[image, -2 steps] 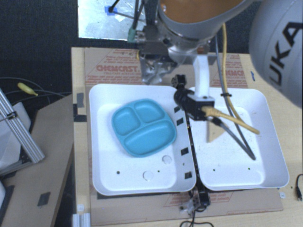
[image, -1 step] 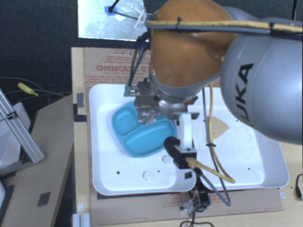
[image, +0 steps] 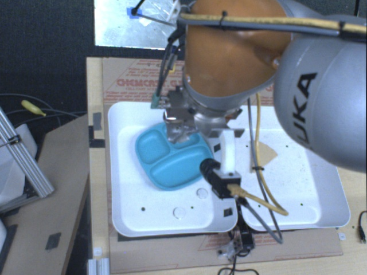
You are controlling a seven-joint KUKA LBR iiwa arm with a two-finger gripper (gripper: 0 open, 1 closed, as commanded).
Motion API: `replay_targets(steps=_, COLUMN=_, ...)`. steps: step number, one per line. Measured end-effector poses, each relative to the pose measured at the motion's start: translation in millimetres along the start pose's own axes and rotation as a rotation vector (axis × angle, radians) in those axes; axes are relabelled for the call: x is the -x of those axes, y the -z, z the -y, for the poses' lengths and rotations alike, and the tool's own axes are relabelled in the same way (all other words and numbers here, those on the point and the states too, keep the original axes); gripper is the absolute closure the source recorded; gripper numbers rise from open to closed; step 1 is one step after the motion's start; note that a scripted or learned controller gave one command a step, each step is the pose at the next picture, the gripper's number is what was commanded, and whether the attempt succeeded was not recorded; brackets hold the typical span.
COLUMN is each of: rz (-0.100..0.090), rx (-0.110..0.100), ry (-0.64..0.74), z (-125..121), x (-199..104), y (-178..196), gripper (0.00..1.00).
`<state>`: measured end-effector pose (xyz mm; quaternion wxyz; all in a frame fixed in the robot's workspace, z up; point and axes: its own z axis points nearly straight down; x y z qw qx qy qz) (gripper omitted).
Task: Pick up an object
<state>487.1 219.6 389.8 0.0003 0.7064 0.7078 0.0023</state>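
Blue plastic divided tray [image: 172,162], rounded at its corners and split into compartments, lies flat in the left white shallow bin [image: 129,211], a little left of the frame's centre. Its upper right part is hidden under the arm's wrist, so its full outline cannot be seen. Two small pale round discs [image: 202,193] rest on the bin floor just below the tray's lower right corner, one near the tray and the other lower and to the left.

Gripper [image: 180,132] hangs at the end of the grey arm with the orange band [image: 229,39], which fills the upper middle and right of the frame. The gripper's metal parts sit directly over the upper edge of the tray; whether they touch it cannot be told, and its state cannot be told either, since the wrist covers it from above. A black cylindrical fitting [image: 215,177] and a white bracket [image: 228,150] project from the wrist toward the lower centre, over the ridge between the two bins. Yellow and grey cables [image: 258,193] loop down across the right white bin [image: 321,199].

Brown cardboard sheet [image: 135,76] with red printing lies under the bins, showing at the upper left of them. A shiny grey panel [image: 129,16] sits at the top left of the frame
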Motion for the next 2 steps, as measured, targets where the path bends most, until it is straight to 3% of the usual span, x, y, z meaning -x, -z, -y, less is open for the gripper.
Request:
replay_targets(steps=1, rz=0.006, rx=-0.005, ry=-0.004, z=-122.1, x=-11.6, y=-112.6, gripper=1.00)
replay_targets(steps=2, rz=-0.001, rx=-0.002, ry=0.005, z=-25.8, x=-16.1, y=-48.5, gripper=1.00)
